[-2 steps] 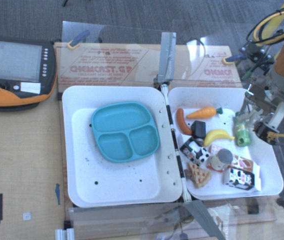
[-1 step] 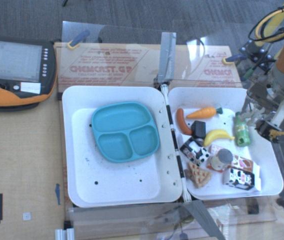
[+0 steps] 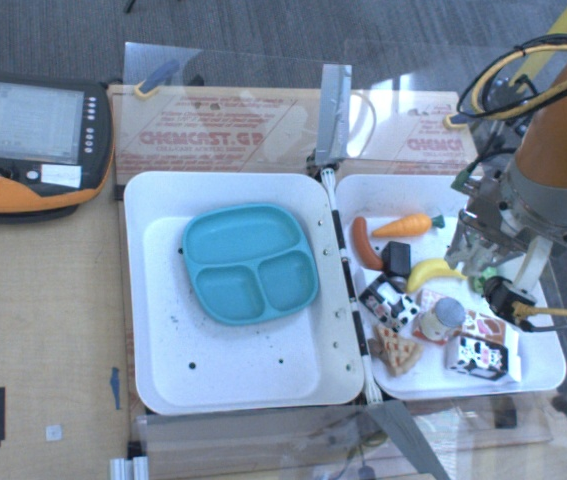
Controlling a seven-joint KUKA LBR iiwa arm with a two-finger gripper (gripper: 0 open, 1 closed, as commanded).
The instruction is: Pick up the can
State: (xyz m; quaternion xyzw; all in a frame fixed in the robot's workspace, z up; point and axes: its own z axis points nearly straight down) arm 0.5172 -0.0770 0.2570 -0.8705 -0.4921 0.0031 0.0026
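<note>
The can [image 3: 444, 317], small with a grey metal top, stands in the right bin [image 3: 548, 368] among toy foods, just below a yellow banana [image 3: 431, 272]. My gripper [image 3: 499, 268] hangs over the right part of that bin, up and to the right of the can and apart from it. Its two fingers [image 3: 469, 252] point down and stand apart, open, with nothing held between them. The arm's grey wrist and orange band hide the bin's far right corner.
Around the can lie a pizza slice [image 3: 397, 349], a cow-patterned piece [image 3: 393, 305], a milk carton [image 3: 479, 350], a black block [image 3: 396, 258], a hot dog [image 3: 365, 242] and a carrot [image 3: 403, 226]. The left bin [image 3: 153, 298] holds a blue divided plate [image 3: 250, 263]. A teach pendant [image 3: 33, 143] lies far left.
</note>
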